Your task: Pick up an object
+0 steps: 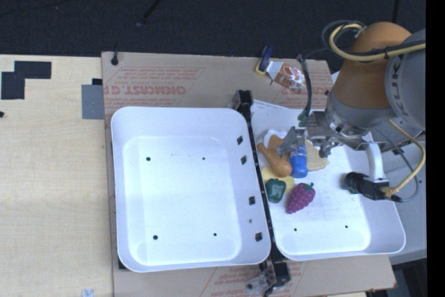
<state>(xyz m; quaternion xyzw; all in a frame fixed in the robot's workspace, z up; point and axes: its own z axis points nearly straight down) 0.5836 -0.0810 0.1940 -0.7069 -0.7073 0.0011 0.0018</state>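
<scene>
Your gripper (300, 144) sits low over the cluster in the right bin (348, 236); whether its fingers are apart or together cannot be told. The blue bottle (298, 165) lies beside the orange toy (276, 160), green pepper (276, 189) and purple grapes (300, 197). Judge it light, rigid, slick: grip across its body. The counter (49, 177) is pale wood, the left bin (181, 184) adjoining.

Light wood bench (49, 205) carries a brown cardboard sheet (174, 80) with reversed red print. Two shallow white bins sit side by side on the cardboard: left bin (125, 149), right bin (379, 236), rims touching at a black clamp strip (254, 170).
</scene>
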